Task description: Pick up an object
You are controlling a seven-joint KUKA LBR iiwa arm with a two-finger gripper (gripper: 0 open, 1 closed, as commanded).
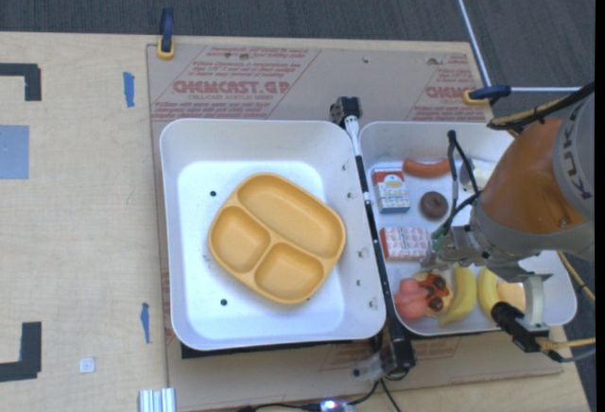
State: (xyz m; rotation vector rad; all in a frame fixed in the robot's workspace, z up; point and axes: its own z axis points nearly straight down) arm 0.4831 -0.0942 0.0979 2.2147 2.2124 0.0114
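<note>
Two shallow white bins sit side by side on the bench: the left bin (180,212) bears a yellow three-compartment plastic plate (276,237), there, it seems, to receive whatever gets picked, and the right bin (567,301) holds the toy food. The grey arm with the orange band (529,188) hangs low over the right bin, and its two-finger gripper (444,254) is near the bin's middle, just above a yellow plastic banana (461,292) and a pinkish-red toy fruit (416,297); whether it is spread or closed I cannot tell. Beyond it lie a small red-and-white carton (391,190), a printed flat packet (405,241), a brown round doughnut (434,204) and a reddish sausage (425,167). The banana looks the likeliest target.
</note>
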